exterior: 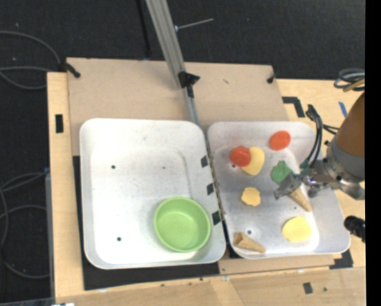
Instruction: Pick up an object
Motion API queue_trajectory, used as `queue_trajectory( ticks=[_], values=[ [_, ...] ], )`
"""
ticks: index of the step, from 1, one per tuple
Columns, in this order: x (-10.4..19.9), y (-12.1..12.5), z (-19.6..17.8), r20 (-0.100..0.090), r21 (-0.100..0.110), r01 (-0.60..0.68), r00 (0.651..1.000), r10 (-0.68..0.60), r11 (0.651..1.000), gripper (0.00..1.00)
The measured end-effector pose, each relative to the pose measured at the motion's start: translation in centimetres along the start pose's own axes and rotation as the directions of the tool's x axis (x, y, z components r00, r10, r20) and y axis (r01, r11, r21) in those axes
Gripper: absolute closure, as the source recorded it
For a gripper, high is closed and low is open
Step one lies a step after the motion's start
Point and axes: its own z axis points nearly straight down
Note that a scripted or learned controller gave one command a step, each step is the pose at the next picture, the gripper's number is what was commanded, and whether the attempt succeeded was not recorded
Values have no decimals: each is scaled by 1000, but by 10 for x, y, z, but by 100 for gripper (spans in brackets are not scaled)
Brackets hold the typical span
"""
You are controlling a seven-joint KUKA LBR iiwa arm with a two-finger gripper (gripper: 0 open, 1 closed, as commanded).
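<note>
**Over the right bin, nothing lifted yet**

Over the right bin (pixel 318 244), near its right wall, the pincer (pixel 291 187) hangs low among the toys, and the pick looks unfinished: every object I can see lies on the bin floor. Closest to the tips are a green piece (pixel 280 171), just up and left of them, and a tan cone (pixel 300 200), just below them. The cone seems to touch or sit under the dark fingers, but whether it is between them I cannot tell, so I would not call anything held. How wide the pincer stands is also unclear; its tips blur into one dark shape.

Further out lie a small yellow piece (pixel 251 197), a larger yellow one (pixel 297 229) near the front wall, a second cone (pixel 249 242) at the front left corner, a red piece (pixel 240 155) touching a yellow one (pixel 256 161), and an orange disc (pixel 279 140) at the back. A green bowl (pixel 182 224) sits in the left bin (pixel 113 139). Both bins rest on the desk (pixel 126 88).

What is left, by my reading: close on one item and raise it clear of the bin.
</note>
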Motion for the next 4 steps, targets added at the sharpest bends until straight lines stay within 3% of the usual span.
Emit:
queue_trajectory(
  ticks=[1,2,4],
  values=[
    [-3,-1,63,-1,2,1,1000,-1,1000,0],
    [-2,2,49,-3,-8,-2,1000,2,1000,100],
    [4,1,-63,1,-12,7,1000,-7,1000,100]
  ],
)
